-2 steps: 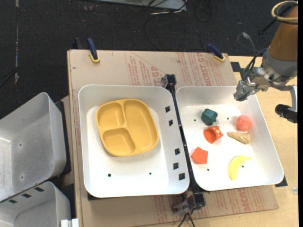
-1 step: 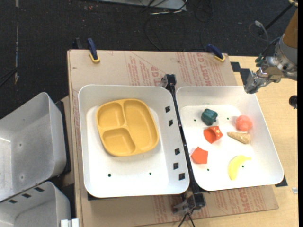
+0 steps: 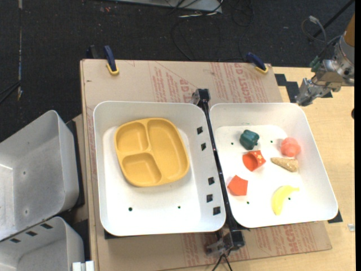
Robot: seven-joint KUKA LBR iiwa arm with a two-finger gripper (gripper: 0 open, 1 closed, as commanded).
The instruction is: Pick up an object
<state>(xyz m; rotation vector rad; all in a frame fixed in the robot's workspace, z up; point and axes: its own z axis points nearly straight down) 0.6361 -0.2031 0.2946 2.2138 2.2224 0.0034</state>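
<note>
The right bin [image 3: 316, 208] holds several small objects: a dark teal lump [image 3: 249, 138], a pink ball-like piece [image 3: 291, 147], a red piece [image 3: 254, 160], a tan wedge [image 3: 285, 164], a red-orange flat piece [image 3: 238, 186] and a yellow banana [image 3: 283, 199]. My gripper [image 3: 307, 94] hangs above the bench beyond the right bin's far right corner, apart from all of them. Nothing shows between its fingers.
In the left bin [image 3: 107, 208] lies a yellow divided plate [image 3: 151, 151]. Black clips join the two bins along the middle seam [image 3: 210, 168]. Blue-and-yellow clamps [image 3: 111, 61] [image 3: 256, 62] hold the cardboard base. Grey tubs [image 3: 34, 174] stand at the left.
</note>
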